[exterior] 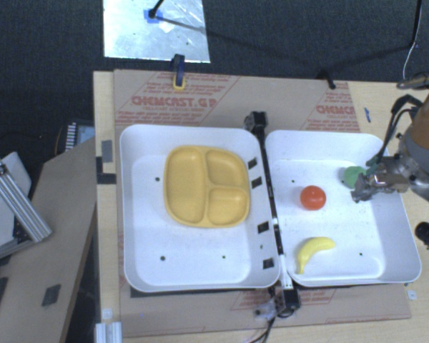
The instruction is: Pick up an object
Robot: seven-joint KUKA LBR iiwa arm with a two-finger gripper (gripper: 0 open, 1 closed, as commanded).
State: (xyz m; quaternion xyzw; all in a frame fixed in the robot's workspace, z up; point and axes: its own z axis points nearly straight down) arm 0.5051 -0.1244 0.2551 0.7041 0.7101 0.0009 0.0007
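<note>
Brown cardboard lines the bench (229,95) under two white bins. My gripper (362,186) hangs over the right bin (397,263), near its far right side, just beside a green object (351,175); I cannot tell how my fingers stand. A red tomato (313,197) sits mid-bin, a banana (312,251) nearer the front. A yellow divided plate (204,186) lies in the left bin (139,256).

Glossy white plastic bins (200,138), matt yellow plastic plate (204,186), smooth banana (312,251)
</note>
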